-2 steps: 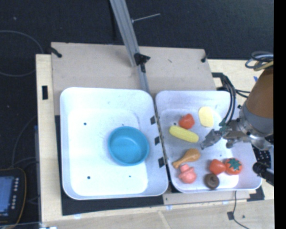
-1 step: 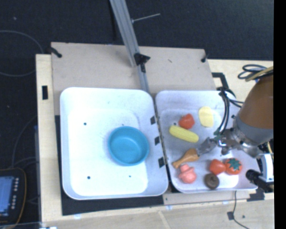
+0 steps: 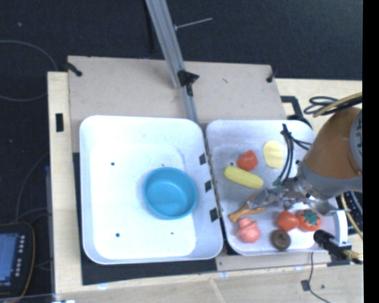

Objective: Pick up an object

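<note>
Gripper sits low in the right bin, fingers pointing left toward the bin's middle; too dark and blurred here, so can't tell if it is released, clenched or grasping anything. Arm comes in from the right edge, orange band above grey wrist, covering the bin's right side.

Right bin contents: corn lies just up-left of the gripper, tilted, near the bin's centre. Red piece is touching or just beside the corn's upper end. Yellow piece sits right of that, near the arm's cables. Pink toy lies at the front left of the bin, just below the gripper; an orange strip runs from its top toward the fingers, can't tell if it's part of the toy. Brown disc is at the front rim, right of the pink toy. Tomato is just above the disc, and a second red fruit with a green top is touching or just beside it, under the wrist.

Left bin holds one blue bowl, upright, right of centre, well apart from the bin walls. The two bins butt together side by side on the bench. Grey pole slants down from the top to the bins' junction.
</note>
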